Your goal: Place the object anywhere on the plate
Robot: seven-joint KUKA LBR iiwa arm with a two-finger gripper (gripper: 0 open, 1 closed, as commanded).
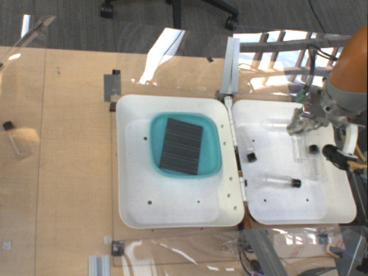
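So from the overhead camera view: two white bins sit side by side on the bench. The left bin [132, 206] has a teal plate [214, 154] in the middle of it, and a dark ribbed rectangular object [182, 146] is lying flat on that plate, long axis running roughly 12 to 6 with a slight lean toward 1. It sits fully inside the plate's rim as far as I can see, so my read is the placing part looks done already.

The right bin [276, 211] holds some small clear tube-like bits with black caps, one near the left wall [251, 156] and one lying toward 6 o'clock [282, 181].

The gripper [307, 119] is over at the upper right of the right bin, hanging off the orange-banded arm [351, 68]. Honestly can't tell whether the jaws are open or closed, it's a metal blur at this angle, and I see nothing between them.

Key relation: the dark object lies at about 9 o'clock from the gripper, well apart, across the divider between the bins.
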